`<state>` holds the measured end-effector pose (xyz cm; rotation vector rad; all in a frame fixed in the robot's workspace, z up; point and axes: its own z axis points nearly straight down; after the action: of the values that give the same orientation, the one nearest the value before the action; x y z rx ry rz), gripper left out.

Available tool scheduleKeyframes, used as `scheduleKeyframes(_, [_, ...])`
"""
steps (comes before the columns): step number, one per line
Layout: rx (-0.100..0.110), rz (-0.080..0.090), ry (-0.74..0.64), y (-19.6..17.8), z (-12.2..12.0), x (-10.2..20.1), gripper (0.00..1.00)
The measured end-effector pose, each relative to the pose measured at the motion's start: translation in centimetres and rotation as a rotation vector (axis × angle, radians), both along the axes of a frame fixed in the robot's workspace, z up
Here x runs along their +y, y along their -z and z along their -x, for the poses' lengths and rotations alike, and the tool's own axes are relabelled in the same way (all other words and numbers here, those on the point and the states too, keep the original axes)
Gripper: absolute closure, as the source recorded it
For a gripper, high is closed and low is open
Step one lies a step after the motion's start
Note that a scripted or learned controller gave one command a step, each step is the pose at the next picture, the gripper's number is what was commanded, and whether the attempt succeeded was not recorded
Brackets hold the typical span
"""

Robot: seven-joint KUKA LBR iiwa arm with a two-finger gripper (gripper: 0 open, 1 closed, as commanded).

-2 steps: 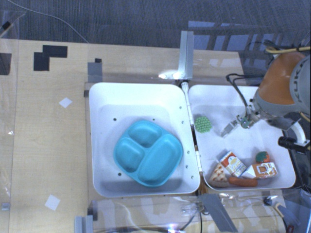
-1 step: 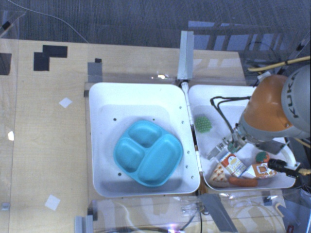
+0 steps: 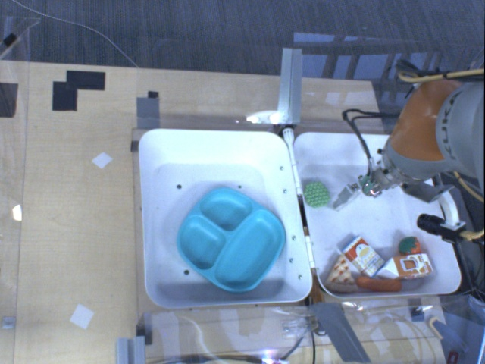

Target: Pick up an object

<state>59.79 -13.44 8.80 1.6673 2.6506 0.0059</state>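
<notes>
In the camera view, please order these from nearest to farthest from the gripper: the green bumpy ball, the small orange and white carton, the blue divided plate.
From the gripper:
1. The green bumpy ball, just to its left in the right bin.
2. The small orange and white carton, below it near the right bin's front.
3. The blue divided plate, in the left bin.

Robot lab: bench, white bins, cables.

Right bin floor open at centre; green ball beside divider
</notes>
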Motion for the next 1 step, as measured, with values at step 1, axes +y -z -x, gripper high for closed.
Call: scheduleKeyframes(1, [-0.001,-0.002,0.023,-0.17,6.46,3.31,0.0])
